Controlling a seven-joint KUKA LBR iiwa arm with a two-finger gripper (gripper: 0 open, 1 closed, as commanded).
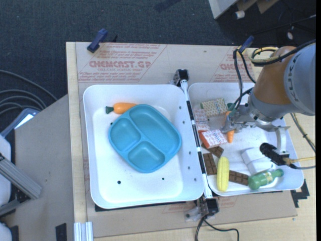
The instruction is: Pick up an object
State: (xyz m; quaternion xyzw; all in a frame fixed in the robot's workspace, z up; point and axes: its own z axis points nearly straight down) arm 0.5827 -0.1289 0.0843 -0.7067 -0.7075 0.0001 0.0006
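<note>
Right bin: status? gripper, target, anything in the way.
Gripper low in right bin, at a small orange piece. Grasp not confirmed. Crowded: corn cob, green bottle, chocolate bar close by.

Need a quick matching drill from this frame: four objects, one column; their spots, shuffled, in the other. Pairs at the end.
Things:
1. blue divided plate
2. toy carrot
3. yellow corn cob
4. green bottle

Places:
A. left bin, against the plate's far edge
B. right bin, near-right corner, lying on its side
C. middle of the left bin
D. right bin, near edge, beside the brown bars

Pairs: 1-C, 2-A, 3-D, 4-B
</note>
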